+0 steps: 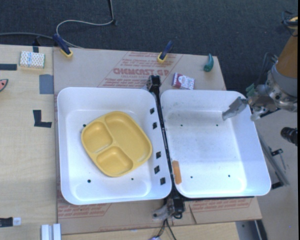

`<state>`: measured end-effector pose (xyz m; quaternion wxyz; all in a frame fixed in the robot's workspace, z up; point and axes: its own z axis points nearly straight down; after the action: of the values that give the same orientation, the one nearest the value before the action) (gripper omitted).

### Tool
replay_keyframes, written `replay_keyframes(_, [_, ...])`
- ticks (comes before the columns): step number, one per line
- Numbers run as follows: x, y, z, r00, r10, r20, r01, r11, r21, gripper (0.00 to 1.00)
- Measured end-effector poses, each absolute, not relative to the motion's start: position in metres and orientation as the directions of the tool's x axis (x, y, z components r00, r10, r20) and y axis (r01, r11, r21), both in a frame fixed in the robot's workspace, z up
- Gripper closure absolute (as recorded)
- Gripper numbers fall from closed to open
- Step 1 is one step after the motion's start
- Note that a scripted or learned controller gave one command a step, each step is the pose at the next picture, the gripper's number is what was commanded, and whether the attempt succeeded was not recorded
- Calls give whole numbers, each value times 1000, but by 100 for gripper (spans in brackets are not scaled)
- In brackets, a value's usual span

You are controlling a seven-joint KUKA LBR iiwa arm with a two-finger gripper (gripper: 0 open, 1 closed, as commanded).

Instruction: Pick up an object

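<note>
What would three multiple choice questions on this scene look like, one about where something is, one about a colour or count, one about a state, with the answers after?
1. Where does the yellow tray lie?
A. In the left bin
B. In the right bin
C. On the cardboard behind the bins

2. How many compartments does the tray have?
A. Two
B. Three
C. Five

3. What is the gripper doing?
A. Pressing on the tray
B. Lifting the tray clear of the bin
C. Standing over the right bin's far right part, apart from the tray

Answers:
1. A, the tray rests on the left bin's floor.
2. B, raised ridges split it into three wells.
3. C, the gripper is at the right bin's upper right, with the divider between it and the tray.
</note>
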<state>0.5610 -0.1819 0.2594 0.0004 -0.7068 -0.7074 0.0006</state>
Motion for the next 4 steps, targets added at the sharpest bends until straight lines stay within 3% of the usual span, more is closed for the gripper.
replay_keyframes(1, [596,-164,167,-1,1000,1,1000,1,-4,0])
replay_keyframes(2, [651,-153,87,-2,1000,-2,1000,2,5,0])
replay_keyframes(3, [651,-154,96,-3,1000,-5,1000,3,5,100])
replay_keyframes(4, [620,-86,185,-3,1000,1,1000,3,1,100])
